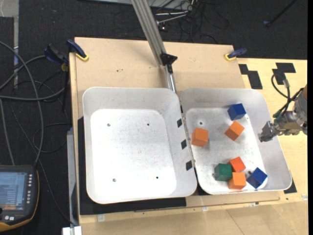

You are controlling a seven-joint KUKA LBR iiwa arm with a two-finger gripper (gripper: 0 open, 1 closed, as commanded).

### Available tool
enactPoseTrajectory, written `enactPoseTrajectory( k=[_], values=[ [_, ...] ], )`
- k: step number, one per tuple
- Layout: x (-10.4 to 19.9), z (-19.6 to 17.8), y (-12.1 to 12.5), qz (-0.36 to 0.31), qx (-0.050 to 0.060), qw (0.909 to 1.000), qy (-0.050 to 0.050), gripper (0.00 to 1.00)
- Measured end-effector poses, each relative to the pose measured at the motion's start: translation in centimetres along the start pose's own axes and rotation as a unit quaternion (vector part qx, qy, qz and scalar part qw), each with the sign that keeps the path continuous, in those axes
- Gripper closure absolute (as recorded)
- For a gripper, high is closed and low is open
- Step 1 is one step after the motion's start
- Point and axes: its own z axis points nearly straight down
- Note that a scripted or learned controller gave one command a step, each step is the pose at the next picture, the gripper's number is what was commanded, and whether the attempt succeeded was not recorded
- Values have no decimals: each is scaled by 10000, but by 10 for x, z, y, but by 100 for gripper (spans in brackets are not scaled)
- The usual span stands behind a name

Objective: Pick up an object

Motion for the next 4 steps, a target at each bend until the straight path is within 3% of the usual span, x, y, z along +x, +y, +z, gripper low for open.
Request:
enactPoseTrajectory(
  k=[4],
  values=[
    [199, 8, 52, -31, 28, 10000, 23, 100]
  ],
)
